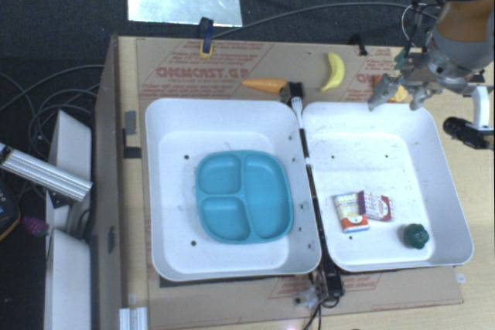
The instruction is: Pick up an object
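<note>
In the right bin [433,158], near the front, lie a small red, white and orange packet [361,211] and a dark green round object [415,236]. A blue divided plate [244,195] rests in the left bin [166,166]. My gripper [399,99] hangs above the right bin's far rim, well behind the packet. It is open, its two fingers spread apart. A small yellow thing [399,94] on the board shows between them, and whether they touch it is unclear.
A banana [334,71] and a carrot [264,86] lie on the cardboard behind the bins. A black clip [295,93] sits at the bins' far joint. Cables run across the back, and a grey rail [46,172] lies at the left.
</note>
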`<state>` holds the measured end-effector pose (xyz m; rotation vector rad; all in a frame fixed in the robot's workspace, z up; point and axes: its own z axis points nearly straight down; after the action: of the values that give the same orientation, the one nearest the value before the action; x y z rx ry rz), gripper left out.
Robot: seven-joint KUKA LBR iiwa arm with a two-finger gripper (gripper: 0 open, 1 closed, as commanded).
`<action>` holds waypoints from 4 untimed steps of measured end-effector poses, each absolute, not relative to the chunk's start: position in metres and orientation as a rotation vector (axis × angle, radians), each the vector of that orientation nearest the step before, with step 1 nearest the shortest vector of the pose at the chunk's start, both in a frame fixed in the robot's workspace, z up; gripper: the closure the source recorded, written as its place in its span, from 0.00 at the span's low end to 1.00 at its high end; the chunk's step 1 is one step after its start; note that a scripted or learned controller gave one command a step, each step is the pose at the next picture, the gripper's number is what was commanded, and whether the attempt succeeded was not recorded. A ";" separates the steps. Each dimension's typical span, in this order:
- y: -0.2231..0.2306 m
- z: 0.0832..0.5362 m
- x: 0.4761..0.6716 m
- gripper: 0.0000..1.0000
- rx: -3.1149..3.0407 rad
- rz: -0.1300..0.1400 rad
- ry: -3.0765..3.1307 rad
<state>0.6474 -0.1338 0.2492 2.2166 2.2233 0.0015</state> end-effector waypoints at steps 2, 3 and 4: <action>-0.105 0.096 0.667 0.00 2.214 0.006 2.224; -0.088 0.084 0.549 0.00 2.221 0.000 2.223; -0.097 0.084 0.503 0.00 2.222 0.000 2.222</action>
<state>0.5032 -0.0970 0.0840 2.2218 2.2217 0.0003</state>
